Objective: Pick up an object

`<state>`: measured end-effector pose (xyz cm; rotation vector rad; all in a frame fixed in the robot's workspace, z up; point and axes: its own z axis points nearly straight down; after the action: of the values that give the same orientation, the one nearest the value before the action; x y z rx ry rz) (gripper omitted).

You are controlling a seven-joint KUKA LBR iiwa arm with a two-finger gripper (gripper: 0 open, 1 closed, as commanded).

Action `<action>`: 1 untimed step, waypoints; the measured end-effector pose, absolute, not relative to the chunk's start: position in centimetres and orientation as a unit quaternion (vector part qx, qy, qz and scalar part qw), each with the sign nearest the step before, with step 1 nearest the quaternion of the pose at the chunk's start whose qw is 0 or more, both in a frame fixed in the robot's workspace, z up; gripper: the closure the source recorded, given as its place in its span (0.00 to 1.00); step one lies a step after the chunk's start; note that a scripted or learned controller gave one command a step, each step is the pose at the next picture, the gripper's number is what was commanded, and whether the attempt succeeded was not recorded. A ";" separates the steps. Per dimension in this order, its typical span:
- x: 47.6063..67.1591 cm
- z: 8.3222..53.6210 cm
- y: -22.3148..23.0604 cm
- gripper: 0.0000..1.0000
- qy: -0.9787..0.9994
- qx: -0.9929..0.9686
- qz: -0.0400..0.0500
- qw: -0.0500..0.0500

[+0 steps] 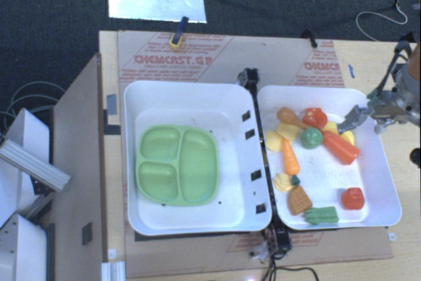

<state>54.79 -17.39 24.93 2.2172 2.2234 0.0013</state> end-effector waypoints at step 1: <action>56.2 15.6 -20.8 0.00 0.707 0.707 -0.002 -0.002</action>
<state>56.16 -20.76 15.60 2.2255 2.2236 -0.0058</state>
